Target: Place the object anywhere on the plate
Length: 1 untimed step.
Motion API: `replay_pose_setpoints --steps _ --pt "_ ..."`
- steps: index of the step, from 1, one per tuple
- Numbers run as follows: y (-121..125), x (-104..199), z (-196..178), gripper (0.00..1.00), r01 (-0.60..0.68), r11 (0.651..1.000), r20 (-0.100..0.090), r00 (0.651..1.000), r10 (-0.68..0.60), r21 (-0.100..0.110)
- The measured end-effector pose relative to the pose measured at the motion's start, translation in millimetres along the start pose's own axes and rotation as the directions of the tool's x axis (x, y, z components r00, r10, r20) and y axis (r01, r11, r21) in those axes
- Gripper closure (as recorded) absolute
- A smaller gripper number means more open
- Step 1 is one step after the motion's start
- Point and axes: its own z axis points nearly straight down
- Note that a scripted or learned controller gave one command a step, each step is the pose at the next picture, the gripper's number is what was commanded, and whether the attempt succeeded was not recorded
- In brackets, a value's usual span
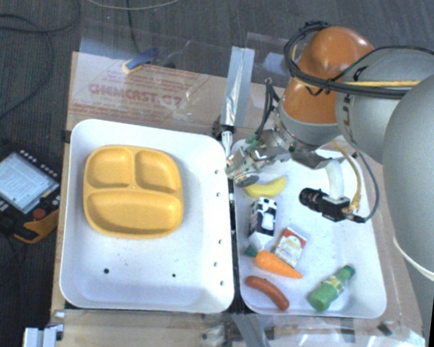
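Observation:
A yellow plate [132,191] with three compartments lies in the upper left part of the left bin [141,281]. My gripper [243,164] hangs low at the upper left corner of the right bin [367,262], close to the divide between the bins. Just to its lower right lies a yellow banana [269,187], touching or nearly touching the gripper's tip. From this angle I cannot make out whether anything sits in the gripper. The grey arm with its orange band [328,65] comes in from the upper right.
The right bin also holds a black-and-white carton [264,214], a red and white box [290,246], a carrot [276,265], a sausage [268,291] and a green bottle [331,288]. A black cylinder [323,201] juts from the wrist. A teach pendant [14,193] lies on the floor at left.

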Motion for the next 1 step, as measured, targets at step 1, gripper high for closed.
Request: replay_pose_setpoints --steps 1 --pt "14.7 63.5 -0.2 1.00 0.018 1.000 0.000 1.000 -0.018 0.000"
